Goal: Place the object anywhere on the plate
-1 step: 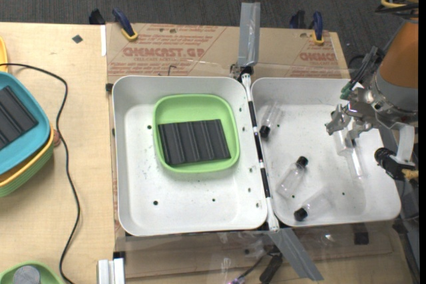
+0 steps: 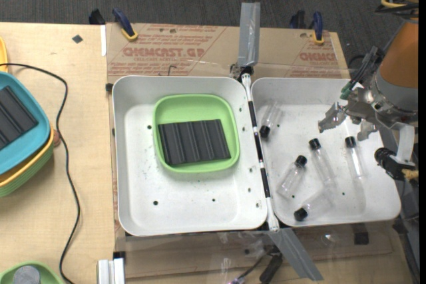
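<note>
The wooden table [image 2: 60, 209] carries two shallow white bins side by side on a sheet of brown cardboard [image 2: 173, 46] held by clamps. The left bin [image 2: 133, 203] holds a green plate [image 2: 196, 106] with a dark ribbed pad [image 2: 194, 142] lying on it. The right bin [image 2: 373, 206] holds five clear plastic tubes with black caps, scattered flat and lying apart from one another: one near the left wall [image 2: 268, 122], two in the middle [image 2: 291, 175] [image 2: 323, 159], one toward the right [image 2: 353, 156] and one near the front edge [image 2: 313, 207]. None of them is on the plate.

The arm [image 2: 403, 66], grey with an orange band, reaches in from the right and is cut off by the frame edge. Its wrist hangs over the right bin's far right part, tilted toward the bins. The end effector [image 2: 347, 123] sits above the bin floor with its two fingers spread apart, released, with nothing between them; the right-hand tube lies just below it, and whether a fingertip touches that tube is hard to tell.

At the left edge a stack of teal and green plates [image 2: 23, 136] is partly cut off, with a black cable [image 2: 66, 143] beside it.
</note>
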You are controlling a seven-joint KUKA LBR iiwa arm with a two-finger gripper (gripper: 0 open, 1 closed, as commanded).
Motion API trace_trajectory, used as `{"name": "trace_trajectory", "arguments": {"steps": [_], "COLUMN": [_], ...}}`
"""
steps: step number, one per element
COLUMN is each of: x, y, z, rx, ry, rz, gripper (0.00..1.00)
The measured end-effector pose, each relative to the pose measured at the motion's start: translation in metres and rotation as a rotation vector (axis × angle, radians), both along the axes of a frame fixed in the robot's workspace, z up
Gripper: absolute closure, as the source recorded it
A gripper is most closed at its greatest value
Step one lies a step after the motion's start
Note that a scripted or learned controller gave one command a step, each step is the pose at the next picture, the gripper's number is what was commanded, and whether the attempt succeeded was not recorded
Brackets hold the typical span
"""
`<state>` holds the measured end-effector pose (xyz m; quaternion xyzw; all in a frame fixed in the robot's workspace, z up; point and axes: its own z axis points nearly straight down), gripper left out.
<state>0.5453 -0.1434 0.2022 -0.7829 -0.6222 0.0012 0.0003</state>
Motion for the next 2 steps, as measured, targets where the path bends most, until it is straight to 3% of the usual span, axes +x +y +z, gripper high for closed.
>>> {"name": "trace_trajectory", "arguments": {"steps": [1,2], "x": [-0.028,-0.057], "y": [-0.052,-0.058], "z": [0.056,0.094], "rx": [-0.001,-0.001], "ry": [0.0,0.001], "rz": [-0.15,-0.262], "gripper": [0.0,0.0]}}
